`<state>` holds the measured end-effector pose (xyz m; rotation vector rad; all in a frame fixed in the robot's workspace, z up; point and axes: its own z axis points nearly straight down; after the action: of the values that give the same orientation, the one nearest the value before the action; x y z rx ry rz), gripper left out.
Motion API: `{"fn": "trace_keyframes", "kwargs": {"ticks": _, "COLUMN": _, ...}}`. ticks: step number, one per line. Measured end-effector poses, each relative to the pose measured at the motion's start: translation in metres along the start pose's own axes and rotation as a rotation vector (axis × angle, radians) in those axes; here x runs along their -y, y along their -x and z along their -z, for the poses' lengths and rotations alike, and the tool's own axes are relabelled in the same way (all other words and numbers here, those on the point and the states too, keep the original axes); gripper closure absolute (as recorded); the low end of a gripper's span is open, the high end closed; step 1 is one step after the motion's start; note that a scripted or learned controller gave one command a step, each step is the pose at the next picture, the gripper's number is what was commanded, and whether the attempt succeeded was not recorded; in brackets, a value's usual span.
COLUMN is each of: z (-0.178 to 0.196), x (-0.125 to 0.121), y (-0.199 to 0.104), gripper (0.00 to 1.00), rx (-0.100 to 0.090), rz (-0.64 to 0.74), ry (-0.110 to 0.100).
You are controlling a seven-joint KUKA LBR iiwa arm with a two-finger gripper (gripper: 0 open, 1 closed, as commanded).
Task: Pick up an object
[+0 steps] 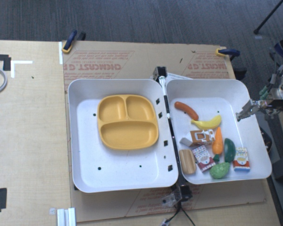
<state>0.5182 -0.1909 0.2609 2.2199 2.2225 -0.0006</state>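
Note:
The right bin (236, 95) holds a heap of toy food. It includes a red sausage (186, 109), a yellow banana (207, 123), an orange carrot (218, 141), a brown box (202, 136), a red packet (203, 157), a tan bread roll (187, 161), a dark green vegetable (229, 149), a light green one (220, 170) and a small carton (241, 158). My gripper (244, 112) hangs over the bin's right rim, to the right of the banana and above the carton. Nothing is seen in its grasp.
The left bin (80, 140) holds a yellow divided plate (128, 121). Both bins rest on a cardboard sheet (113, 62) fixed with clamps (69, 41) at its far corners. A black latch (160, 72) sits where the bins meet.

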Motion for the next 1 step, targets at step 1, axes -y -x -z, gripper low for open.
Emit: {"fn": "trace_keyframes", "kwargs": {"ticks": 1, "z": -0.1221, "x": 0.0116, "y": -0.0056, "gripper": 0.00, "rx": -0.001, "rz": -0.144, "ry": -0.001}}
